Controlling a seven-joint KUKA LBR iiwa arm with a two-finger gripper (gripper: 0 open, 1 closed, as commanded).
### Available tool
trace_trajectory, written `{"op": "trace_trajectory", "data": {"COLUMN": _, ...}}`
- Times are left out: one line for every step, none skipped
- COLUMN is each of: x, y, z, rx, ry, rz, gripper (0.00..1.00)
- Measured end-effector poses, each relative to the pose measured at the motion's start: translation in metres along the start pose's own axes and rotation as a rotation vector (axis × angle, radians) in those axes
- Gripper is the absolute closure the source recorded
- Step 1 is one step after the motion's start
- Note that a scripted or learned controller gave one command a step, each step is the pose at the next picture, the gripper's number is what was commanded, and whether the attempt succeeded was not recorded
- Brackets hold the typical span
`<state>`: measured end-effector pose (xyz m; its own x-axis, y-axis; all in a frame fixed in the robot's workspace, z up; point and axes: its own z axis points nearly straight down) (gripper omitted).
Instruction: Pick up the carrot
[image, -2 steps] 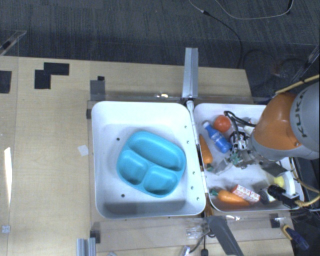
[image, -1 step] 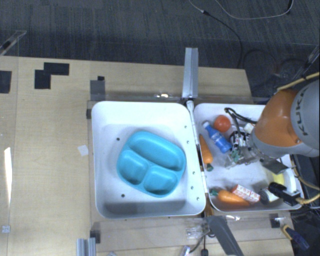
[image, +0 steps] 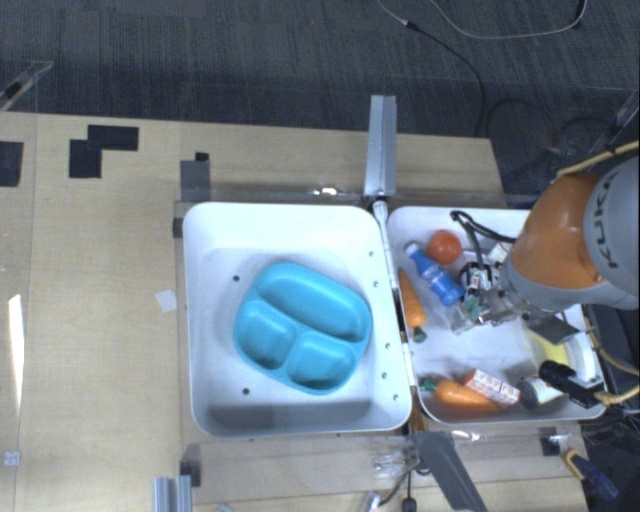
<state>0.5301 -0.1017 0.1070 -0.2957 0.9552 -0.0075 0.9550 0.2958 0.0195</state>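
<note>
Hovering claw: the grey metal claw (image: 478, 305) hangs low over the middle of the right white plastic bin (image: 470, 218). I cannot tell if it is open or shut, and I see nothing in its grip.
Bottle: a small blue plastic bottle (image: 436, 279) lies just beside the claw, on the side toward the other bin. The claw could bump it or grab it by mistake.
Ball: a round orange-red ball (image: 445, 244) sits near the bottle, toward the back wall. A push could make it roll.
Carrot: a thin orange carrot (image: 410, 300) lies along the wall next to the other bin, just past the bottle. It is very close to that wall, so the claw may hit the wall or slip off.
Other orange thing: a fat orange carrot-shaped thing (image: 462, 394) lies by the front wall, touching a little red and white box (image: 496, 385). It may be the carrot instead; I cannot tell which one is meant. The box could get picked up with it.
Hidden: the big orange and grey arm (image: 560, 250) covers the far side of this bin. A yellow thing (image: 556, 352) peeks out under it, too blurry to name. Something shiny right under the claw is also hard to make out.
Far away: the left white plastic bin (image: 200, 330) holds a light blue tray with three parts (image: 300, 325), well apart from the claw. Both bins sit on the pale wooden table (image: 100, 300).
</note>
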Motion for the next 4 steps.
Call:
{"op": "trace_trajectory", "data": {"x": -0.009, "y": 0.052, "z": 0.019, "rx": 0.01, "ry": 0.003, "rz": -0.037, "gripper": 1.0}}
{"op": "trace_trajectory", "data": {"x": -0.042, "y": 0.062, "z": -0.049, "rx": 0.018, "ry": 0.004, "rz": 0.22, "gripper": 1.0}}
{"op": "trace_trajectory", "data": {"x": -0.032, "y": -0.006, "z": -0.073, "rx": 0.02, "ry": 0.004, "rz": 0.265, "gripper": 1.0}}
{"op": "trace_trajectory", "data": {"x": 0.02, "y": -0.036, "z": -0.071, "rx": 0.02, "ry": 0.006, "rz": 0.107, "gripper": 1.0}}
